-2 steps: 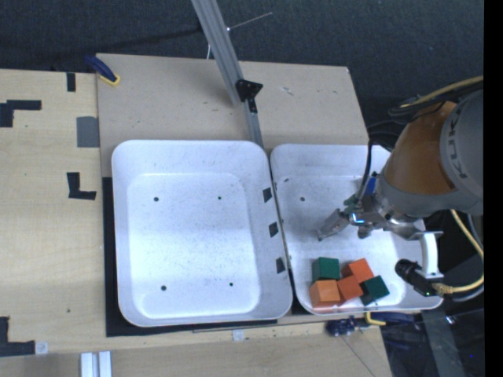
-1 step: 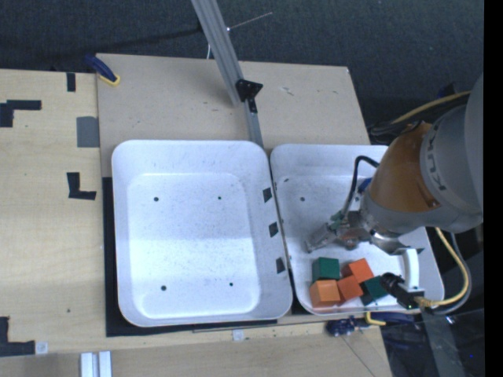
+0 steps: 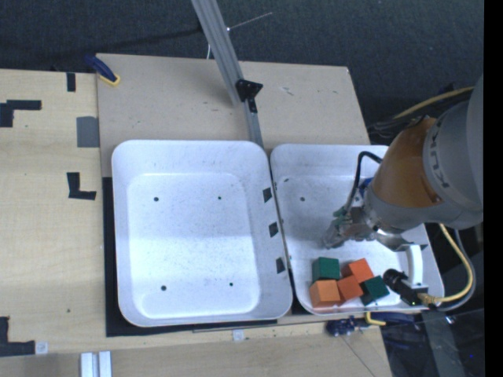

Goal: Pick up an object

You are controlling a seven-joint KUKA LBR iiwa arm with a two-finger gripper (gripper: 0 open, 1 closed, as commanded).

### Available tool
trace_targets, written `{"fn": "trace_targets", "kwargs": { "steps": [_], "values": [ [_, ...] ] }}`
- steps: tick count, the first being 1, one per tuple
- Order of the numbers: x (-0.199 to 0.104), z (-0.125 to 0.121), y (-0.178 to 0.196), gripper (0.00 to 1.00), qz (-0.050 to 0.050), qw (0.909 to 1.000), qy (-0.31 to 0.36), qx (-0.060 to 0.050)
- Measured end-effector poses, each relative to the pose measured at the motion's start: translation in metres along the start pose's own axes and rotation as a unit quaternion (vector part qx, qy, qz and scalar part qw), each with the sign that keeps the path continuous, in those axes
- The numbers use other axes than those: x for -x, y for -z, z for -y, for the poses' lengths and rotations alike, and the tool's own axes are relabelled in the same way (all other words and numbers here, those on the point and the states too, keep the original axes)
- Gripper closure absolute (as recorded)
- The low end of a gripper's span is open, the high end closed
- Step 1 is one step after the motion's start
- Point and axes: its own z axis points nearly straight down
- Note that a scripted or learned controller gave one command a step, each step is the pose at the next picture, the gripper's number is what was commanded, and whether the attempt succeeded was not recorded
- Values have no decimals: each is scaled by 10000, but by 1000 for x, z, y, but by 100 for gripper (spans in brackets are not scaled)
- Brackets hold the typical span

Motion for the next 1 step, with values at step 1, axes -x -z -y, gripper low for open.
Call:
{"fn": "trace_targets", "kwargs": {
  "steps": [1],
  "values": [
    [-3,-9,47,100,12,10000,1,39]
  ]
}}
